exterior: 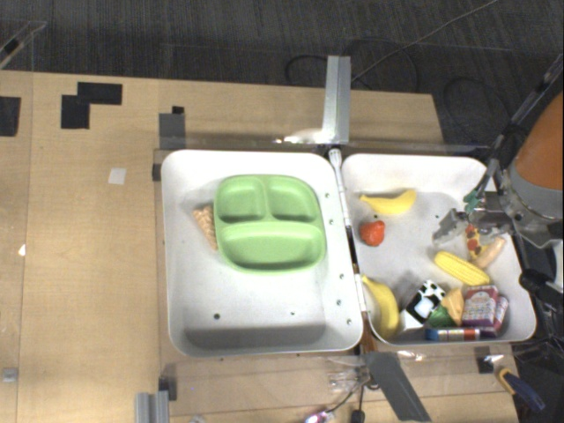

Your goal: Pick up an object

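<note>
The gripper (465, 223) hangs low over the right bin (414, 170), fingers spread and holding nothing, with the corn (461, 269) just below them, lying diagonally.

Arm (539, 170): grey body, broad orange band above the wrist, rounded profile. Wrist section below the band is grey metal with a darker collar. Gripper (464, 221): small, dark grey to silver fingers, with a green spot at its base. Thin dark cable runs alongside the arm.
</note>
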You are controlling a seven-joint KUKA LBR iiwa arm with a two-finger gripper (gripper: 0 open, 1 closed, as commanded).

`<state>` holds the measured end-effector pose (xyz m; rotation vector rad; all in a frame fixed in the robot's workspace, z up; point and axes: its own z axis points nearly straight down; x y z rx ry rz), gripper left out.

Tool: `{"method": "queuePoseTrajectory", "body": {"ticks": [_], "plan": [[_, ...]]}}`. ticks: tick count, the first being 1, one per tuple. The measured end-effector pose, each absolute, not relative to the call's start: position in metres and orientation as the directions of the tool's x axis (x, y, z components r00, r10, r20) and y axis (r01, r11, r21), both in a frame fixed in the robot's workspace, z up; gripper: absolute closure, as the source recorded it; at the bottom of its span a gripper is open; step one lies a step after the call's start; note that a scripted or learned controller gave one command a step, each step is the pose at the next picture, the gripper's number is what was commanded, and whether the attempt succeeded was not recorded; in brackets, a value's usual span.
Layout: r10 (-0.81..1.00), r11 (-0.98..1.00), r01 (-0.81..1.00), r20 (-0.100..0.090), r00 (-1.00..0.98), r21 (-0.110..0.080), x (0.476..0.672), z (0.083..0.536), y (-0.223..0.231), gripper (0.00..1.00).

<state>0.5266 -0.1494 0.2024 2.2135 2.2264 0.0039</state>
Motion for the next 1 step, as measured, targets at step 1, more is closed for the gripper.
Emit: {"method": "queuePoseTrajectory", "body": {"ticks": [1], "plan": [[0.988,0.154,0.988,-0.001,-0.154,0.007,0.5462,0.1044,-0.1997,0.00]]}}
